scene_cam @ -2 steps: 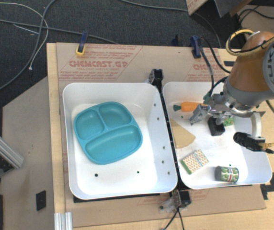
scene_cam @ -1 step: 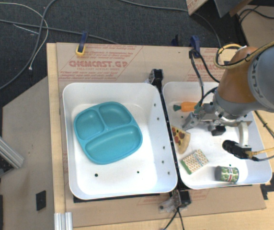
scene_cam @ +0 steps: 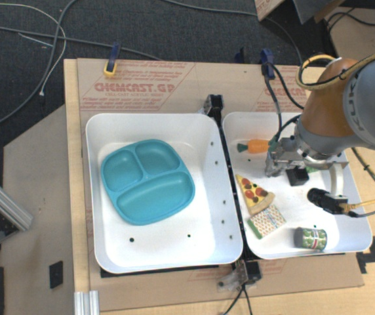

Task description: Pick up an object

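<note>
Hanging over the right bin (scene_cam: 345, 245) near its far edge, the gripper (scene_cam: 284, 166) is largely masked by the grey-and-orange arm (scene_cam: 345, 110); its state cannot be told. A carrot-like orange piece (scene_cam: 258, 146) lies just beside it toward the far left corner. A toy pizza slice (scene_cam: 254, 193) and a patterned flat wedge (scene_cam: 267, 220) sit along the left edge; a small green can (scene_cam: 311, 238) lies near the front edge. In the left bin (scene_cam: 109, 241), a glossy teal divided plate (scene_cam: 148, 180).
</note>
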Motion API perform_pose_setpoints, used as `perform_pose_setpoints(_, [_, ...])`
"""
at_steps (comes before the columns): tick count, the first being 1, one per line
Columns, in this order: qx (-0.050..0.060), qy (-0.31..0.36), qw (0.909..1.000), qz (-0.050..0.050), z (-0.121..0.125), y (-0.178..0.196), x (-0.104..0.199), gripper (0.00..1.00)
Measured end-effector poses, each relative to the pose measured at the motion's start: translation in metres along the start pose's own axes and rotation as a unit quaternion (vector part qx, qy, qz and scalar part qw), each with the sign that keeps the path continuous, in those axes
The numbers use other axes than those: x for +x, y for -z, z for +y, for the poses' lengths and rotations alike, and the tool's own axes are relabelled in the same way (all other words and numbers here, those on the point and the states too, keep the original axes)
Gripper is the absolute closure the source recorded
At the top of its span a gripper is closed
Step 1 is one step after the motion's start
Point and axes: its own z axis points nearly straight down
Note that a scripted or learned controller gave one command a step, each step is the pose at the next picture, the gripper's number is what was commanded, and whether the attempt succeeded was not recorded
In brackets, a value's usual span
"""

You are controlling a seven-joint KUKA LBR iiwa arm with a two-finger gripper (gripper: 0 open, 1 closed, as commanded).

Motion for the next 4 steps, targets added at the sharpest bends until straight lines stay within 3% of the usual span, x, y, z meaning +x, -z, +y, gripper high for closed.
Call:
perform_pose_setpoints(2, [-0.001, 0.001, 1.0, -0.001, -0.006, 0.119, -0.011, 1.0])
perform_pose_setpoints(3, [-0.001, 0.001, 1.0, -0.001, -0.005, 0.137, -0.01, 1.0])
perform_pose_setpoints(4, [0.002, 0.001, 1.0, 0.0, -0.013, 0.126, 0.041, 1.0])
